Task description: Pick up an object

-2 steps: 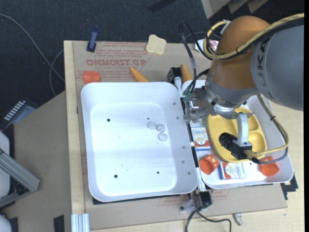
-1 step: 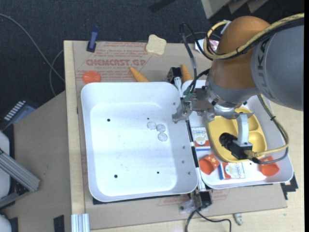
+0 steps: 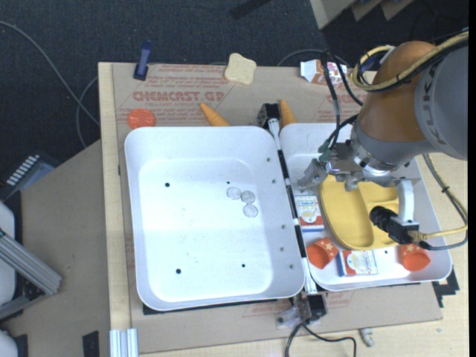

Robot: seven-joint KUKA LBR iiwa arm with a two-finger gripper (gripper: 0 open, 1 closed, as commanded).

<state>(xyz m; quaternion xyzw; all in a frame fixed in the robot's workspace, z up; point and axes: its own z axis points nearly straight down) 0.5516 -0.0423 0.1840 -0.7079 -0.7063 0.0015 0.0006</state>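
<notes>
The right bin (image 3: 300, 135) holds a large yellow curved object (image 3: 348, 216), a red piece (image 3: 320, 253) at its front left, another red piece (image 3: 414, 258) at the front right, and printed packets (image 3: 306, 207) (image 3: 359, 262). The grey arm with its orange band (image 3: 401, 65) reaches over this bin. My gripper (image 3: 332, 169) hangs low over the yellow object's back left end, close to the wall between the bins. I see nothing held. The left bin (image 3: 135, 171) has three small clear discs (image 3: 242, 201) near its middle.
Behind the bins on the cardboard lie an orange carrot (image 3: 213, 115), a tan bread piece (image 3: 239, 68), a blue item (image 3: 142, 59), an orange-red cap (image 3: 139, 117) and a black clip (image 3: 269, 114). Yellow and black cables (image 3: 439, 233) trail off the arm.
</notes>
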